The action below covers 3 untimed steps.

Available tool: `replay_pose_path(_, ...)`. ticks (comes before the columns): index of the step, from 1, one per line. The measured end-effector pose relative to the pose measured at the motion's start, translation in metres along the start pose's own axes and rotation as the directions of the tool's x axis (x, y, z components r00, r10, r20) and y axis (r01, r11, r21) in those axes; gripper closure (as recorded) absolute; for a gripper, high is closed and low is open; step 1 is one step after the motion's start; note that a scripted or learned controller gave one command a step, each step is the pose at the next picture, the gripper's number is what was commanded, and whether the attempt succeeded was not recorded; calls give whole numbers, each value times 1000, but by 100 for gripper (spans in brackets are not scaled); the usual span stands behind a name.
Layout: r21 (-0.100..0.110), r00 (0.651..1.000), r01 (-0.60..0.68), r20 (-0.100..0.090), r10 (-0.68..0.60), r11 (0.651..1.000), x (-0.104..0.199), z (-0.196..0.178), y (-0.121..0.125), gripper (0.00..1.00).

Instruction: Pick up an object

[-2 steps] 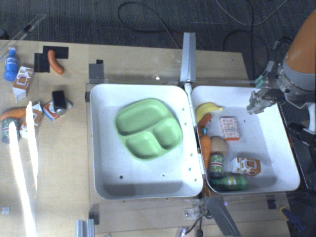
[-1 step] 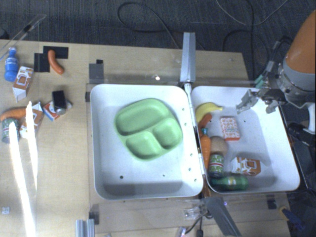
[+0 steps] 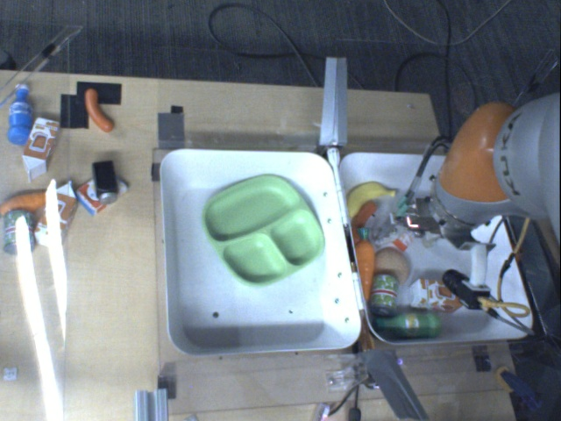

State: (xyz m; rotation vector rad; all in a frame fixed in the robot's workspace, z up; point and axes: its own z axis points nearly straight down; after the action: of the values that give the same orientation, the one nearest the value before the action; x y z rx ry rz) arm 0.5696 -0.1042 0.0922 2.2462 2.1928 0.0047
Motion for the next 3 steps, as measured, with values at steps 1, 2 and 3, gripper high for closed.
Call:
replay_pose_path(1,-4,1000,1,0,-1,1000,1,-10,2,100)
replay_pose_path(2,-2,995,98,1,-98,995,21,-108,49,100)
replay_pose_path(3,2,977,211,0,-211,977,58,-109,84,100)
